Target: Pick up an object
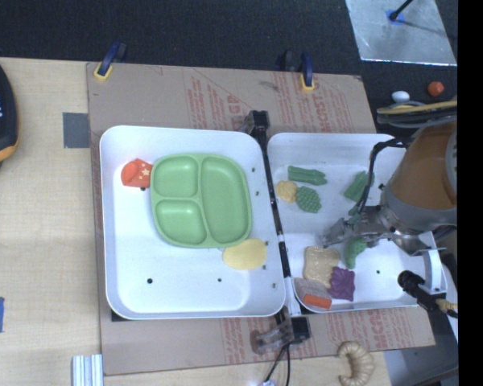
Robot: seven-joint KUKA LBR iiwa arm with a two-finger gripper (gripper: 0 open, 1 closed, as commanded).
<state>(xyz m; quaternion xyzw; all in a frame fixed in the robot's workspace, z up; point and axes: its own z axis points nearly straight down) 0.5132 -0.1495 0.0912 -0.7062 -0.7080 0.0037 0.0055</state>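
My gripper (344,235) hangs low in the right bin (382,147), reaching in from the right under the orange-banded wrist. Just below and right of it lies a small green piece (355,252), very close to the tip. A tan bread-like slab (319,264) lies just below and left, with a purple piece (342,282) and an orange-red piece (316,301) at the bin's front. Farther back are a green pod (307,174), a green ridged piece (309,199), a small yellow piece (286,190) and another green piece (356,186).
The left bin (121,280) holds a green divided plate (201,199), a red piece (135,173) at its left and a yellow piece (245,254) below it. A tan curled object (357,363) lies on the bench in front of the right bin.
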